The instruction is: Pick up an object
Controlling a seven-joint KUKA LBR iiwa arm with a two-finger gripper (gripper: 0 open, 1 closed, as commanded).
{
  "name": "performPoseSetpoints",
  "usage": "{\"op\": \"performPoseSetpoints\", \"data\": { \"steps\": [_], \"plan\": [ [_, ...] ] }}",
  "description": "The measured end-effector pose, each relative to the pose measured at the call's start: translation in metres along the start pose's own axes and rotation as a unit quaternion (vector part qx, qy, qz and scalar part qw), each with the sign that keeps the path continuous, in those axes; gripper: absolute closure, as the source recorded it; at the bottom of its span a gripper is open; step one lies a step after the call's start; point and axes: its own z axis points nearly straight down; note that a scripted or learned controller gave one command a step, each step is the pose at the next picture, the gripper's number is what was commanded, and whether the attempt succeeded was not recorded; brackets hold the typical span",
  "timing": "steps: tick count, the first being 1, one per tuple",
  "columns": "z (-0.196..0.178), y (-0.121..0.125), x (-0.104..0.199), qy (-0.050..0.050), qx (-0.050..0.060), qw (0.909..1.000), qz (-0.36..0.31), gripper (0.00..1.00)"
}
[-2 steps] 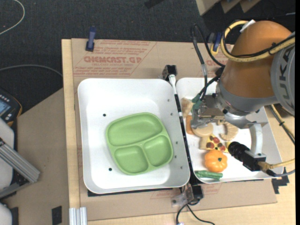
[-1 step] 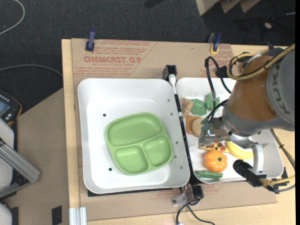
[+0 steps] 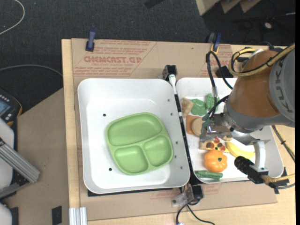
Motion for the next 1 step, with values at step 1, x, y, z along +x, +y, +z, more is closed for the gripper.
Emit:
{"op": "performPoseSetpoints", "data": {
  "steps": [1],
  "plan": [
    [-0.1006,0.001,0.0941,0.002,-0.005,1.0,-0.007,1.0]
  ]
}}
